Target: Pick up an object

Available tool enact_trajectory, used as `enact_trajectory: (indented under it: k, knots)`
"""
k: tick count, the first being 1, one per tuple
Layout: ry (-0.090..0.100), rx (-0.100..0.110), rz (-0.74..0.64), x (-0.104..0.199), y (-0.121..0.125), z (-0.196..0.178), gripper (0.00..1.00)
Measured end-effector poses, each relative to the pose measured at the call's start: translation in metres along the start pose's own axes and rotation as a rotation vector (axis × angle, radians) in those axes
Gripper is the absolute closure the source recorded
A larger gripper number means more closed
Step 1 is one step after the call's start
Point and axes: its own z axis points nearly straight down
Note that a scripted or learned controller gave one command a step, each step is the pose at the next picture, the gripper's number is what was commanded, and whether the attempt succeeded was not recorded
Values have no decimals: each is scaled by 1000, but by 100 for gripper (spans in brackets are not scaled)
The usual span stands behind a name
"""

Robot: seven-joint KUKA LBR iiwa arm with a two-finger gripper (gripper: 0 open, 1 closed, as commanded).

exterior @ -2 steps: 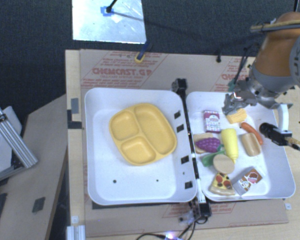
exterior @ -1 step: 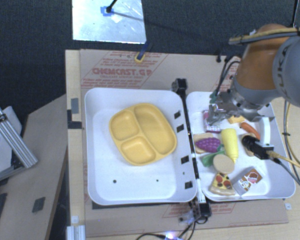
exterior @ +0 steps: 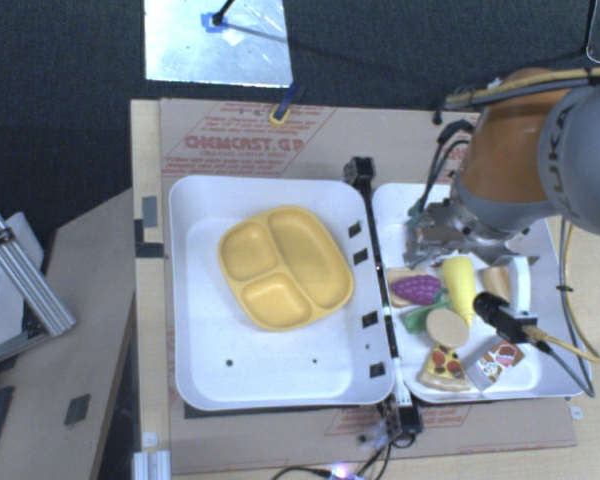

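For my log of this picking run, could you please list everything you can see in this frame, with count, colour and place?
Bins: two, white, side by side on the bench.
Divided plate: one, yellow, three compartments, in the left bin.
Toy grapes: one bunch, purple, right bin near the divider.
Toy banana: one, yellow, right bin, beside the grapes.
Pizza slice: one, yellow with red spots, right bin's front corner.
Round piece: one, tan, above the pizza slice.
Small carton: one, grey and red, right of the pizza slice.
Arm: one, grey with orange band, over the right bin.
Gripper: one, dark, above the grapes; finger state unclear.
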Motion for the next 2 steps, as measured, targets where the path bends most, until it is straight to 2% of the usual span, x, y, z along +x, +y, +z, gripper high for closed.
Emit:
enact_trajectory:
  k: [1, 2]
  knots:
    - [0, -3, -2, 15, 5, -13, 100]
    - [0, -2, 3, 15, 2, -12, 100]
